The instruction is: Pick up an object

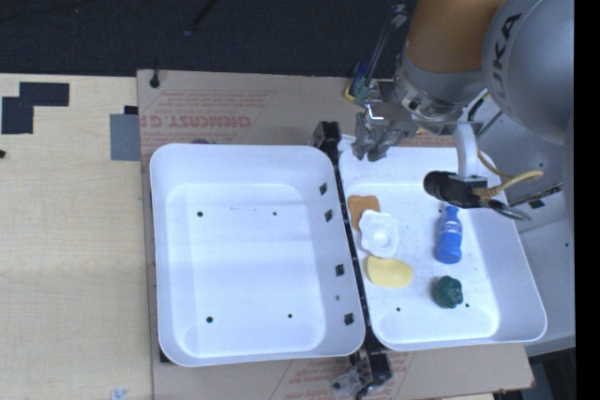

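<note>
Bins sit side by side on the bench, the left bin (178, 201) bare white, the right bin (511, 295) holding a small scatter of things. The gripper (373, 145) hangs at the far left corner of the right bin, above its rim; whether it is open or closed cannot be told from here, and nothing is seen held in it. Near the divider lies an orange piece (361, 204), with a white object (380, 234) overlapping its near end and a yellow piece (389, 273) just beyond that. A blue bottle (449, 236) lies further right, a dark green lump (448, 292) near it.
</note>
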`<move>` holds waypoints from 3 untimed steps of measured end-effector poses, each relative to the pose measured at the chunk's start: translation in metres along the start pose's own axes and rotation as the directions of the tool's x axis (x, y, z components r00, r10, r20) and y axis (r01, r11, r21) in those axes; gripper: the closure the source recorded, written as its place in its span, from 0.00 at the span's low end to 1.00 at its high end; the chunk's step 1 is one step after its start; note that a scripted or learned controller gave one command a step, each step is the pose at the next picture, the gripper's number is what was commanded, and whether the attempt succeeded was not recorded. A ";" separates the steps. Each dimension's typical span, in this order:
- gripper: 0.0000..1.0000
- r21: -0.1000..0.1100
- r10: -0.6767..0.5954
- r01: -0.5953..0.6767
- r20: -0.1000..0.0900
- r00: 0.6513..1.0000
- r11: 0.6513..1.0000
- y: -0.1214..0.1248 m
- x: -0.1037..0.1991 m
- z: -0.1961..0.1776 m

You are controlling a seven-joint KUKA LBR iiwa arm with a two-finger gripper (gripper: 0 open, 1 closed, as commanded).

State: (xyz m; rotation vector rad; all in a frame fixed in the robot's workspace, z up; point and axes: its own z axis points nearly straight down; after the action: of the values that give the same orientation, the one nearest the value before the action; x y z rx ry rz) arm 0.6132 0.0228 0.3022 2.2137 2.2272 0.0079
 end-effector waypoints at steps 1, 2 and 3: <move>1.00 0.008 0.002 -0.002 0.003 1.000 1.000 -0.001 -0.004 -0.006; 1.00 0.011 0.000 0.000 0.000 1.000 1.000 -0.002 0.079 0.027; 0.00 0.008 0.004 -0.005 0.003 1.000 1.000 -0.001 0.074 0.025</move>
State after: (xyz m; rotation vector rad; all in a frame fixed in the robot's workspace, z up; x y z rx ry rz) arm 0.6117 0.0971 0.2773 2.2211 2.2245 -0.0044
